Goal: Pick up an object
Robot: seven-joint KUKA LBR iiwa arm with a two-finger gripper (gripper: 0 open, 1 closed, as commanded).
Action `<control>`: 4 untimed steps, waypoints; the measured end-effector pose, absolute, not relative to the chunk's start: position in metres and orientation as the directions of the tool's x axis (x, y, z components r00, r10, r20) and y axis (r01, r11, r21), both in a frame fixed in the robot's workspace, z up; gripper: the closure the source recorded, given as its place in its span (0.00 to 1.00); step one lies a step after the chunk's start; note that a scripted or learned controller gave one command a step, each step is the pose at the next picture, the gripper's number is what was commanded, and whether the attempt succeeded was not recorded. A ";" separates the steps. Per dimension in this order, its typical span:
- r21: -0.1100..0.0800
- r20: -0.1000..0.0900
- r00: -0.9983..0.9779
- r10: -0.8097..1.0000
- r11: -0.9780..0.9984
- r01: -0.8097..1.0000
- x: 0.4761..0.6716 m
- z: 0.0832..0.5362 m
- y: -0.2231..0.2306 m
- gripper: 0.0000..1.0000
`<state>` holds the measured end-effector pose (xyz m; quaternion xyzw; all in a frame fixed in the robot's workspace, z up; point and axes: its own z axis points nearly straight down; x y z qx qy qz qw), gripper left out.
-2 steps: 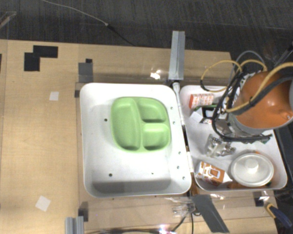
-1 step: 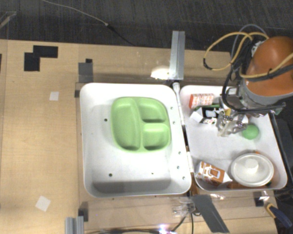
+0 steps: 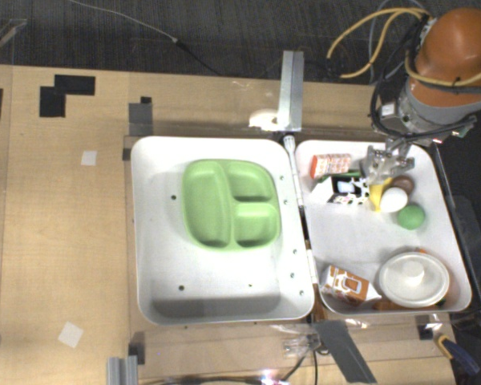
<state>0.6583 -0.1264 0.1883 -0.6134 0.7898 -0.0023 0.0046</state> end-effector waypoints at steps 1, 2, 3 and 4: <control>-0.009 -0.005 -0.250 -0.968 0.250 -0.968 0.554 0.235 -0.054 1.00; -0.002 -0.001 0.053 -0.999 -0.053 -0.999 0.488 0.204 -0.087 1.00; 0.001 -0.002 0.319 -0.948 -0.319 -0.948 0.494 0.160 -0.085 1.00; -0.005 -0.002 0.171 -0.985 -0.171 -0.985 0.546 0.185 -0.079 1.00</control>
